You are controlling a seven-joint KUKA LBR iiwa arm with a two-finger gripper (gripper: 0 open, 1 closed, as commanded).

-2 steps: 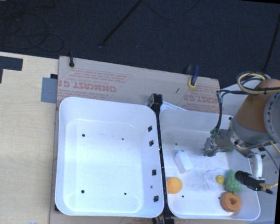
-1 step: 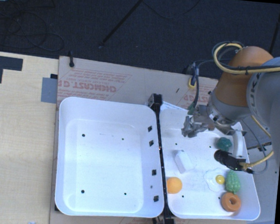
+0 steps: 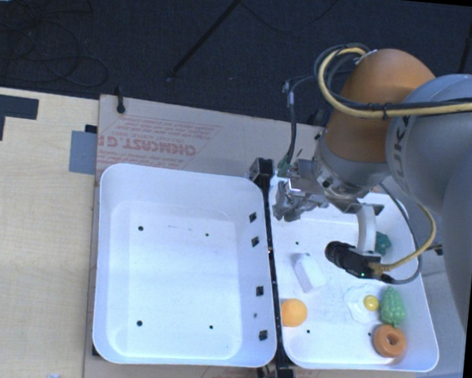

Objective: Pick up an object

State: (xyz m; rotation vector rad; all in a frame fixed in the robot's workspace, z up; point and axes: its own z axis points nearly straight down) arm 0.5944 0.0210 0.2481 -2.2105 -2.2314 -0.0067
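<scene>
The hand (image 3: 285,208) hangs low over the upper left corner of the right bin (image 3: 325,340), close to the black-clipped edge where the two bins meet. From this slant I cannot tell whether it is wide or narrow, and nothing can be seen held in it. The grey arm (image 3: 441,155), with its orange band, comes in from the upper right of the frame and covers the far right part of that bin.

All the things to pick lie in the right bin. A white block (image 3: 309,272) rests tilted near the middle of the bin floor, below and a little right of the hand and apart from it. An orange ball (image 3: 293,312) sits below the block, near the bin's left wall. Toward the lower right, a fried egg toy (image 3: 364,305) lies flat, with a knobbly green toy (image 3: 392,307) touching its right side and a brown doughnut (image 3: 389,341) just below the two. A small teal object (image 3: 382,241) shows at the right, partly hidden by the arm.

The left bin (image 3: 175,287) fills the middle of the frame. Both bins stand on a cardboard sheet (image 3: 157,138) with red print, laid on the pale wooden counter (image 3: 20,245).
</scene>
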